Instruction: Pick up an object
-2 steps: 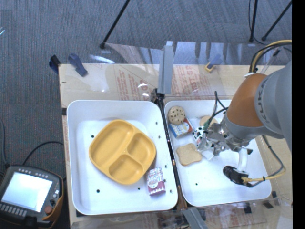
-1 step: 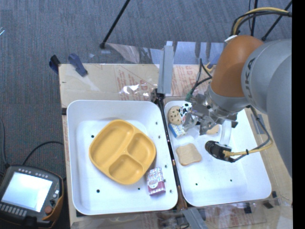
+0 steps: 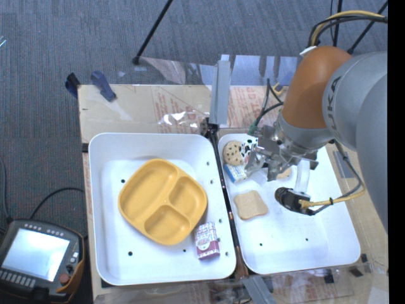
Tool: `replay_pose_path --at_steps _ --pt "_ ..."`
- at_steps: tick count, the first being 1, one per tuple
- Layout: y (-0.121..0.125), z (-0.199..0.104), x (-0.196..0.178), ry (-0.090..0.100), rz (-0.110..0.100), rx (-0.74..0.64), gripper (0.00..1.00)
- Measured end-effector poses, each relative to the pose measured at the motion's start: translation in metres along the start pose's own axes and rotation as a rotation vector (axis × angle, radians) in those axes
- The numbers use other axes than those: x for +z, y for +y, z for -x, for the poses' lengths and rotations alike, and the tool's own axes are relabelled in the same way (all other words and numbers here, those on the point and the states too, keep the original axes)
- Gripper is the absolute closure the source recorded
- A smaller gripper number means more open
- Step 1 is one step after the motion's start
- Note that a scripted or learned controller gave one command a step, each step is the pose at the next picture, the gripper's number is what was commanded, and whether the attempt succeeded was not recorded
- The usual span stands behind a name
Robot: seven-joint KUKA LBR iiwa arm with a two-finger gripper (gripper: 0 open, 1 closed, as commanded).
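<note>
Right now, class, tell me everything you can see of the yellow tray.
The yellow tray is a rounded-square dish, plastic by its look, moulded into three compartments, none holding anything. It lies flat and face up, turned at an angle, on the floor of the left bin. A small red-and-white carton lies at its lower right corner, close or just touching.

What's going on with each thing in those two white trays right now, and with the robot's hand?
Yellow divided plate: lying flat in the left bin, its compartments bare.
Small pink carton: lying on its side beside the plate's lower corner.
Toast slice: flat on the floor of the right bin, untouched.
Cookie: lying near the right bin's upper left corner.
Blue-and-white packet: lying below the cookie.
Gripper: lowered over the right bin's upper left; grip unclear.
</note>
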State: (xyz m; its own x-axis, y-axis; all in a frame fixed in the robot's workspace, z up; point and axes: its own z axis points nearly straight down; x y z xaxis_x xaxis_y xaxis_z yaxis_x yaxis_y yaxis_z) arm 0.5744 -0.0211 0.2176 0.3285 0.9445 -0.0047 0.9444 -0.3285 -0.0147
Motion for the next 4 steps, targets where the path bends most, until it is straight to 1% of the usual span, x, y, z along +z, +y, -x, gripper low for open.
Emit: replay_pose_path --at_steps 1,2,3,4 --pt "0.004 -0.021 -0.002 0.002 0.007 0.092 1.0" --pt "0.004 -0.021 -0.008 -0.001 0.0 0.089 1.0" --pt "0.013 -0.009 -0.012 0.003 0.008 0.338 1.0" --pt "0.011 0.028 -0.02 0.004 0.007 0.741 1.0"
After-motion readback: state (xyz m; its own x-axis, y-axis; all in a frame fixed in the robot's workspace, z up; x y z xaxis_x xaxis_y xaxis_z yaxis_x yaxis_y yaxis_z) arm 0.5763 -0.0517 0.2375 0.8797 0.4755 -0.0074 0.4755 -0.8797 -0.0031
